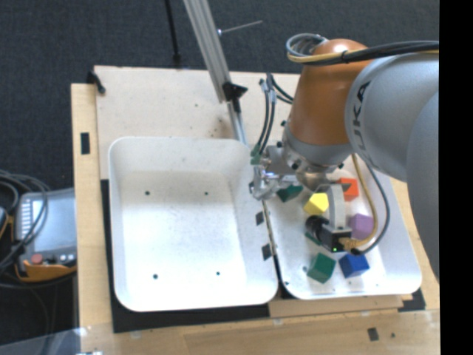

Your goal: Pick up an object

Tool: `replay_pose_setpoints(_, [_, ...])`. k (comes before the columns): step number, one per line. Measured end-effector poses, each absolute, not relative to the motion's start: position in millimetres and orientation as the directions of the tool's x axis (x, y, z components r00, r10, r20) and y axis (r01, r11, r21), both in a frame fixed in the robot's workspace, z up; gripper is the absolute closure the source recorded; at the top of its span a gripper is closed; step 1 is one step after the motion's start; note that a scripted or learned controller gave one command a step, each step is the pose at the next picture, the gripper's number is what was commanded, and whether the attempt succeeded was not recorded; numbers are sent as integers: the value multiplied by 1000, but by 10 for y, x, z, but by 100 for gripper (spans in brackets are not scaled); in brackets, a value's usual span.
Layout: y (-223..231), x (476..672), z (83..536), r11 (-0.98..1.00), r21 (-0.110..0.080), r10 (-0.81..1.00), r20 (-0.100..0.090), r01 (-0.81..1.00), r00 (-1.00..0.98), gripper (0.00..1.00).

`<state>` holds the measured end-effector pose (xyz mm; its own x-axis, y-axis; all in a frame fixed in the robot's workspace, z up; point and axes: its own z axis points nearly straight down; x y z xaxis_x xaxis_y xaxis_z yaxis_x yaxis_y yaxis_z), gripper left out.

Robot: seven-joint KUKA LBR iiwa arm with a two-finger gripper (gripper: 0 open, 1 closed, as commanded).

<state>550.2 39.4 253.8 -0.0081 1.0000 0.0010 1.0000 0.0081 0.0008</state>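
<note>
Tool (273,186) over right bin (405,271) beside a teal block (291,193), opening indiscernible.

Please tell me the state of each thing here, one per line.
Pincer: low over shallow white right bin, near its left wall.
Yellow block: lying loose in that bin.
Blue cube: lying loose.
Green cube: lying loose.
Purple block: lying loose.
Orange block: partly hidden.

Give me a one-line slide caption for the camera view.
Arm over the right bin, gripper at its inner edge near a yellow block, purple block, blue block and green block.
</note>
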Motion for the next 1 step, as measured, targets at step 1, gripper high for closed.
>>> replay_pose_setpoints(1, [902, 5637, 2543, 8, 1, 1000, 1, 1000, -8, 100])
